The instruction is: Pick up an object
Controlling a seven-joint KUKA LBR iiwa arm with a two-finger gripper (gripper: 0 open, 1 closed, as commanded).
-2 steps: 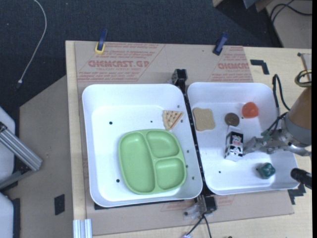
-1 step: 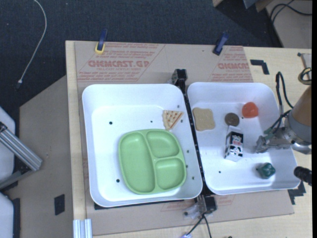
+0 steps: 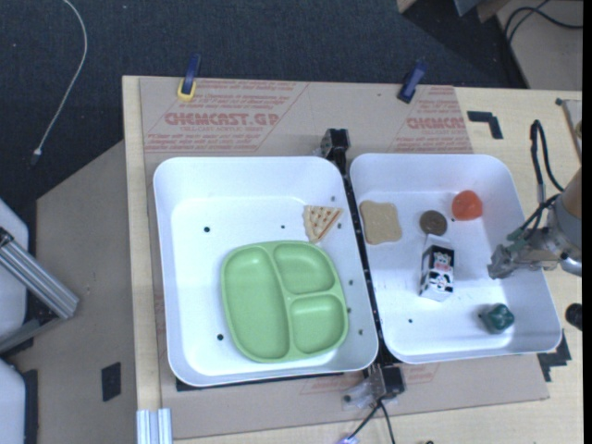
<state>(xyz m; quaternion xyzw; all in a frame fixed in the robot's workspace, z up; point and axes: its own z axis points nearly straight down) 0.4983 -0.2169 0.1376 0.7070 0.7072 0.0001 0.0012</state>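
smooth green three-part plate (image 3: 268, 326), round orange ball (image 3: 467, 204), square tan slice (image 3: 379, 222)

The right bin (image 3: 407, 331) holds five small things, all lying apart from one another. A flat tan square of toast (image 3: 379, 222) rests near its left wall, towards the far side. Just beside that sits a small round brown disc (image 3: 433, 222), and further right an orange-red ball (image 3: 467, 204) sits close to the far right corner. Near the middle a little black and white carton (image 3: 437, 272) lies tilted on its side. A dark green lump (image 3: 497, 318) sits by the near right corner. In the left bin (image 3: 185, 248), a tan waffle wedge (image 3: 321, 220) lies flat just beyond a green divided plate (image 3: 282, 299).
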